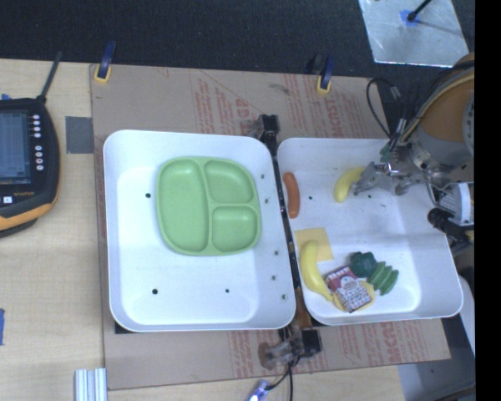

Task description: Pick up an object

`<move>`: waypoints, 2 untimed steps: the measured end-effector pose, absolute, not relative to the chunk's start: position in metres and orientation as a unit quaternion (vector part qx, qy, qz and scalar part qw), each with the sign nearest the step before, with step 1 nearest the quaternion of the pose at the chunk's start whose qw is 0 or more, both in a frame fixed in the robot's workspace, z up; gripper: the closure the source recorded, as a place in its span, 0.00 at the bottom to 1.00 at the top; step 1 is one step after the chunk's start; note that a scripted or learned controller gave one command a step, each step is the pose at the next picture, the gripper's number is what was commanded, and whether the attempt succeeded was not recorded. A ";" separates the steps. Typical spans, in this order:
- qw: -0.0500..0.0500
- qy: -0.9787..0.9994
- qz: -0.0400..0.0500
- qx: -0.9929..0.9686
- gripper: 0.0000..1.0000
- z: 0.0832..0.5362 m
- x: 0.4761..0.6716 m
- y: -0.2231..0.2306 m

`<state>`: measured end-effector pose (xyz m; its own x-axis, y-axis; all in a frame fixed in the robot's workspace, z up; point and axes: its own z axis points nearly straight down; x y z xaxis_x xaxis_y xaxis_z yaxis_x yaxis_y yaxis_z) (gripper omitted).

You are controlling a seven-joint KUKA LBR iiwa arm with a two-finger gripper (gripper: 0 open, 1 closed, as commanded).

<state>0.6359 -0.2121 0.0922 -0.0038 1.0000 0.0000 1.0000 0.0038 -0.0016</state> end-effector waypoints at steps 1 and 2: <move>0.001 -0.709 0.000 -0.705 0.00 0.103 0.655 -0.152; 0.001 -0.710 0.001 -0.704 1.00 0.114 0.655 -0.153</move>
